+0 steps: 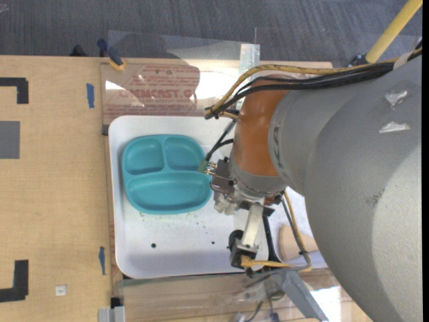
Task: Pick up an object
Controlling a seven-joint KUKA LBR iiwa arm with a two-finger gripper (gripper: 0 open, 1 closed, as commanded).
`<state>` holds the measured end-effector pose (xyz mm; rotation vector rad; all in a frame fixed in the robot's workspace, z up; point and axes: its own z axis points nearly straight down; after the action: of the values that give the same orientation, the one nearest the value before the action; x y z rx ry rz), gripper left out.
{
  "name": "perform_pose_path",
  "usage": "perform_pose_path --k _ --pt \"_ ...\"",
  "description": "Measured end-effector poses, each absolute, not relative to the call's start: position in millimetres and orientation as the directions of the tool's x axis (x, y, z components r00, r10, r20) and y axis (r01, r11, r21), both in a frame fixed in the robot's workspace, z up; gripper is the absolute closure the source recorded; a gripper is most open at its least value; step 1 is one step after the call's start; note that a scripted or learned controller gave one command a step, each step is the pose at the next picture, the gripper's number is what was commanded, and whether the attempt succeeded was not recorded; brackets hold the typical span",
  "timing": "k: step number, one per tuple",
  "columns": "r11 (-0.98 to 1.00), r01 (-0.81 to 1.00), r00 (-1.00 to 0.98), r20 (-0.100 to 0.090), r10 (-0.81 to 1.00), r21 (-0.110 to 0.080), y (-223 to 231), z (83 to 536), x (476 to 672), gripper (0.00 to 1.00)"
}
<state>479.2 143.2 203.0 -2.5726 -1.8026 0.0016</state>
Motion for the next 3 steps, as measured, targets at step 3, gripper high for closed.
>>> perform_pose_path --k 3 --pt "-0.980 0.199 0.980 -0.001 0.199 0.000 224.7 181.9 486.4 1.00"
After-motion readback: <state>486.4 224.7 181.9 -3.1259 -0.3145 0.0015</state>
